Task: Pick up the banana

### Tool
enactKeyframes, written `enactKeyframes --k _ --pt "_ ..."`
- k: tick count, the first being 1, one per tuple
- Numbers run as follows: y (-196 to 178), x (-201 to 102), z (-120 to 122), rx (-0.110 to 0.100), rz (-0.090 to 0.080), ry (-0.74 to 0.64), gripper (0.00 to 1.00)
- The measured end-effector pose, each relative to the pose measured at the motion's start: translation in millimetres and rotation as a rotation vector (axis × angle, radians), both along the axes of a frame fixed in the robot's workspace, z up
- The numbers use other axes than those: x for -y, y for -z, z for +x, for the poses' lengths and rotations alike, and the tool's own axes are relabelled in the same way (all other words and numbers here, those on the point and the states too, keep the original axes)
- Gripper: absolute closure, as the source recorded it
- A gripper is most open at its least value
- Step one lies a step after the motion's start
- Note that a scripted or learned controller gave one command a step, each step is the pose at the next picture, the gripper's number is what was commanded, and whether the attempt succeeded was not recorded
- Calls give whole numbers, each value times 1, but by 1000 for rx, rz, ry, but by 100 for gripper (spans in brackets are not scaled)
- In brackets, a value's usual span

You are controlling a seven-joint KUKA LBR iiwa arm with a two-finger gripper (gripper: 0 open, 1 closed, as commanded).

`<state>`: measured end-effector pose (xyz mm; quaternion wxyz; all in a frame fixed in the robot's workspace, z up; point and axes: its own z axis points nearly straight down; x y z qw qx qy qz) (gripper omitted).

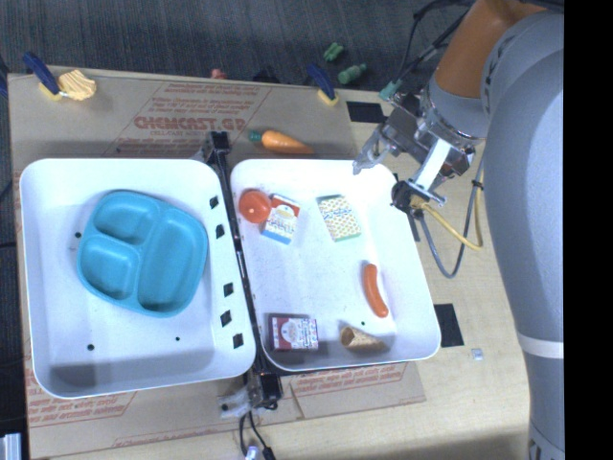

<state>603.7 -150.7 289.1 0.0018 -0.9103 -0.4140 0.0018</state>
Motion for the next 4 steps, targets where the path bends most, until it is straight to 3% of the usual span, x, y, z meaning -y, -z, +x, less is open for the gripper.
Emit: enactKeyframes --k 1,2,3,4 --pt "162 -7 7 -3 1 256 0" --pt "199 -45 -60 -4 1 258 0" --pt "98 -105 -91 1 0 1 0" --pt "170 -44 -108 -3 0 169 0"
